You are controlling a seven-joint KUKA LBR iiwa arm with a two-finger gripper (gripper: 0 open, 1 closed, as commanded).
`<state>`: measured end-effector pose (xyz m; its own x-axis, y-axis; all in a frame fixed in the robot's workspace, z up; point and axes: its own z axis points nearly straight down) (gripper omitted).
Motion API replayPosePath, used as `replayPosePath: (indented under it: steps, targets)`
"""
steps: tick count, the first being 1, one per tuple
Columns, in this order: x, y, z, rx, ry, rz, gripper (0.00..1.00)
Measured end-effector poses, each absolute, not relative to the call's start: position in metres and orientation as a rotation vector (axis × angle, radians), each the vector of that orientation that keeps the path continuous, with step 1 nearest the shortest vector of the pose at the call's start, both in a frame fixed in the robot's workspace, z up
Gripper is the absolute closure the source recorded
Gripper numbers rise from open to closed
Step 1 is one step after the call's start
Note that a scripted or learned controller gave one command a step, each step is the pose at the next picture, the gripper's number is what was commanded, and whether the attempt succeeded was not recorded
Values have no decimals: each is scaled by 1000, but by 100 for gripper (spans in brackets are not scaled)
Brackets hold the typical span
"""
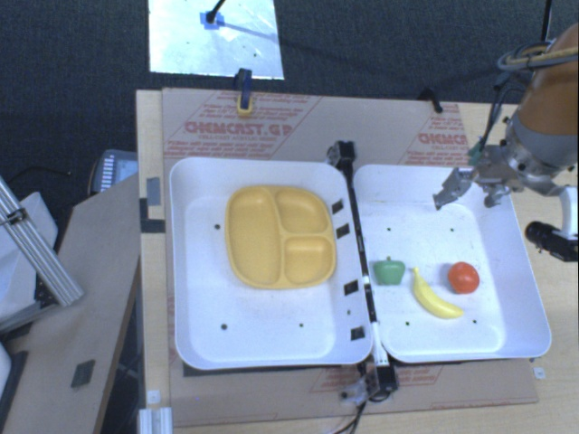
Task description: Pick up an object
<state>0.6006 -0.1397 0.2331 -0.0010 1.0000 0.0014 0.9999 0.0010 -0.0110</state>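
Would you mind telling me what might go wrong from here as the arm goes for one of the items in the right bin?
The banana lies close between the green pepper and the tomato, so descending fingers may bump a neighbour instead of closing cleanly. The tomato looks round and could roll away if nudged. The gripper sits near the right bin's far edge, away from all three, so a poorly aimed descent may close on nothing.

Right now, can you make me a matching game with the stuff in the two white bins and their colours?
Things:
1. banana
2. tomato
3. pepper
4. divided plate

Colours and places:
A. green, right bin
B. yellow, left bin
C. red, right bin
D. yellow, right bin

Pairs: 1-D, 2-C, 3-A, 4-B
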Motion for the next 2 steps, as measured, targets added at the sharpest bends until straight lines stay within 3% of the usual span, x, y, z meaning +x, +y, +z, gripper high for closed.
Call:
replayPosePath:
  steps: [1,2]
  targets:
    - [603,-139,240,-2218,-2226,-1,0]
    - [612,-143,191,-2220,-2223,1,0]
